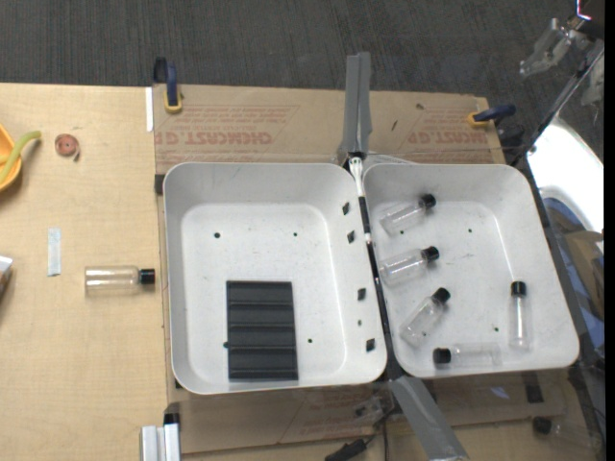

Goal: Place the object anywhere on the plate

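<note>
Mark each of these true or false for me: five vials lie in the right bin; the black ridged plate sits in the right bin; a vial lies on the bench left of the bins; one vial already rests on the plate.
1. Five vials lie in the right bin. True: capped clear vials.
2. The black ridged plate sits in the right bin. False: it lies in the left bin.
3. A vial lies on the bench left of the bins. True: bench vial.
4. One vial rests on the plate. False: nothing lies on it.
</note>
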`<state>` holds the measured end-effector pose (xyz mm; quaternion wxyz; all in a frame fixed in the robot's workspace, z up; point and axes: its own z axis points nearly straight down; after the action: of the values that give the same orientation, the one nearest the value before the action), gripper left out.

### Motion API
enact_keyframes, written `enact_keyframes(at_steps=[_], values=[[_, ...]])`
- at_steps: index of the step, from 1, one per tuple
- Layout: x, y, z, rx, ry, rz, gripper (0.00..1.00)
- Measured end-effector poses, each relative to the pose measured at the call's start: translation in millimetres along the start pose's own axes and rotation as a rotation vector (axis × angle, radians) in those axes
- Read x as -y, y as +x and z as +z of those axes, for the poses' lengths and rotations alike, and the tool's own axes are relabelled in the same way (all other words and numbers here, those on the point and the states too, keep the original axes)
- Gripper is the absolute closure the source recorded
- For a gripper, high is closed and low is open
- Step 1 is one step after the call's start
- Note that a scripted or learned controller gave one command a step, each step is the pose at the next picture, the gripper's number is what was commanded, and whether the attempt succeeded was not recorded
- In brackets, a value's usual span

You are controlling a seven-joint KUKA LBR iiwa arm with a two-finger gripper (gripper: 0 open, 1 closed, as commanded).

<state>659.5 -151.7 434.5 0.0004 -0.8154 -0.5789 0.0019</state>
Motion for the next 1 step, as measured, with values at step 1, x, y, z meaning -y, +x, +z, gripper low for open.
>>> enact_keyframes(at_steps=[1], values=[[35.4, -80.0, -5.9, 0.0, 0.0, 0.166, 0.0]])
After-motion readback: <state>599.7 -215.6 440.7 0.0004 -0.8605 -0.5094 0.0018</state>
